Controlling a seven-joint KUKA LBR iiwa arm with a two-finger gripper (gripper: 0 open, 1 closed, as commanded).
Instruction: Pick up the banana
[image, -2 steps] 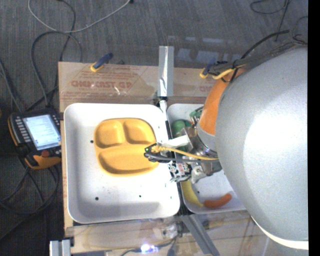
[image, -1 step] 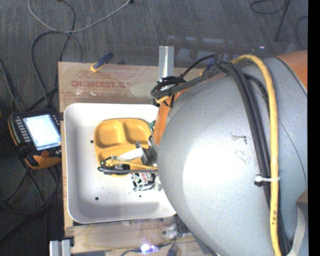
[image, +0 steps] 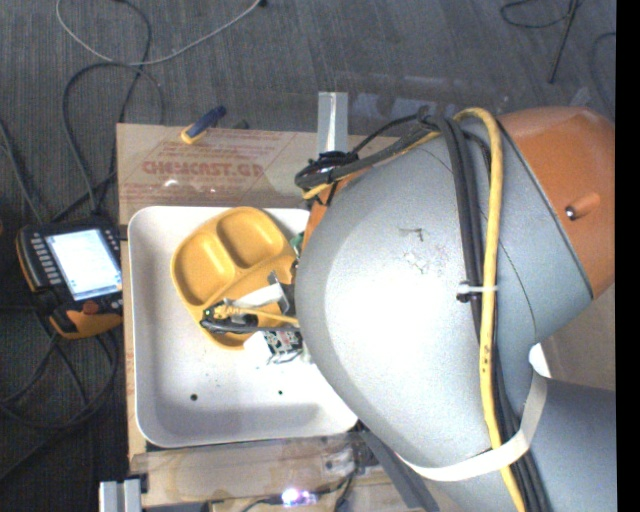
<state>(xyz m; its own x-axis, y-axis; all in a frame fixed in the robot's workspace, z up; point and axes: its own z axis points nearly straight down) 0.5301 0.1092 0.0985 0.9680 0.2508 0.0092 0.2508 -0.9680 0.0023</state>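
Note:
The banana (image: 240, 319) looks like a thin yellow piece with dark marks. It lies across the lower rim of a yellow two-compartment dish (image: 230, 255) in the left bin (image: 170, 400). The arm's big grey body (image: 420, 300) covers the right half of the view. My gripper (image: 287, 300) reaches out from under the arm's left edge, right at the banana's right end. It is mostly hidden by the arm. I cannot see whether it touches the banana.
A small white and green item (image: 283, 343) lies on the bin floor just below the banana. A handheld screen unit (image: 75, 265) sits left of the bin. A blue and yellow tool (image: 203, 122) rests on the cardboard behind it. Cables cross the floor.

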